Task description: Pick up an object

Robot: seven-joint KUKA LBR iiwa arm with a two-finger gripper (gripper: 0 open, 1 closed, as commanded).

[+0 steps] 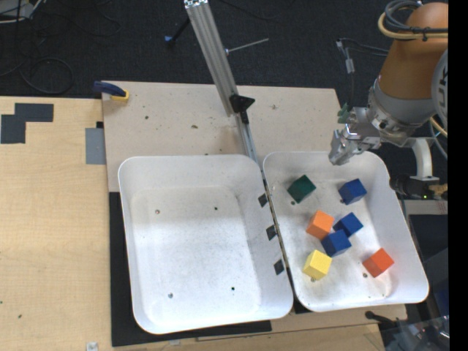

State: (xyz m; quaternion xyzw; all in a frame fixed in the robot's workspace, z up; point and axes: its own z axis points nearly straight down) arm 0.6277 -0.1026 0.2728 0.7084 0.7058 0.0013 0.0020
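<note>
Hovering gripper over right bin's far rim.

Two bins sit side by side on the bench, the left bin beside the right bin, their inner rims touching. Six cubes lie in the right bin: one near its far left, another to its right near the far edge; a third at the middle touches a pair just right of it; a sixth lies nearer, by the left rim; a seventh near the front right corner. The gripper hangs over the bin's far rim. A rail slants up behind the bins
</note>
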